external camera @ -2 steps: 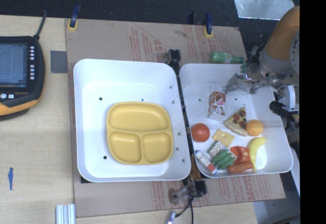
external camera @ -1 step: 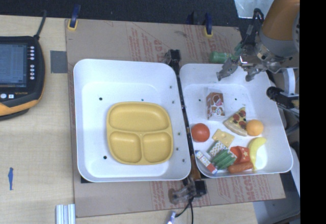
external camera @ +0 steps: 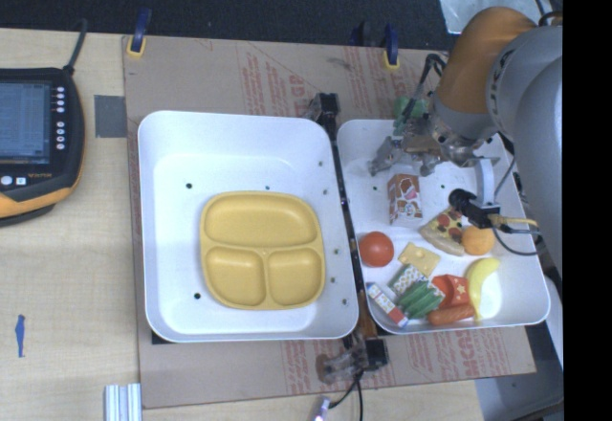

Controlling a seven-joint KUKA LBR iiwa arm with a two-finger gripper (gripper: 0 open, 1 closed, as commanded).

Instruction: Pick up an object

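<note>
Although several toys crowd the right bin (external camera: 532,299), the small carton (external camera: 405,198) standing just below the gripper (external camera: 413,153) is judged the likeliest thing to be picked. From the single overhead view, the carton is seen at about ten o'clock within its bin, apart from the heap, printed red and white, boxy and flat-sided. It is judged light and fairly stiff, best taken across its two broad faces, where parallel fingers would seat squarely; a squeeze too hard might dent it if it is card. Whether the fingers are spread or closed cannot be told; nothing is seen between them. Toward five o'clock, smooth plastic play food is piled: a round red tomato (external camera: 377,249), a holed cheese wedge (external camera: 418,259), an orange (external camera: 477,240), a yellow lemon-like piece (external camera: 485,287). These are judged slippery and rounded, harder to clamp. In the left bin (external camera: 163,218), a matte yellow divided tray (external camera: 261,249) is laid, with three shallow compartments and soft corners.
</note>
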